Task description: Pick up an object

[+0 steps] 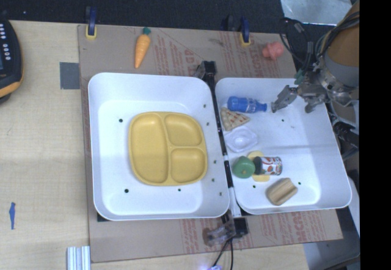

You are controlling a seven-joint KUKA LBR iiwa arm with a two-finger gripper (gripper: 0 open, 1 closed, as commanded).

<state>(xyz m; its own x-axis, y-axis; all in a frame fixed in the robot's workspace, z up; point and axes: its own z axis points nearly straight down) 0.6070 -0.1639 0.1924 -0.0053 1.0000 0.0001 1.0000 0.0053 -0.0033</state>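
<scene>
My gripper hangs over the upper right part of the right bin, its two fingers spread open with nothing between them. A blue bottle lies to its left near the bin's top left. Below that are a waffle-like wedge, a clear white cup, a green round object, a small can with a red label and a tan bread-like block. The gripper touches none of them.
The left bin holds a yellow divided plate. A toy carrot and a pink object lie on the board beyond the bins. A dark device sits at the far left edge.
</scene>
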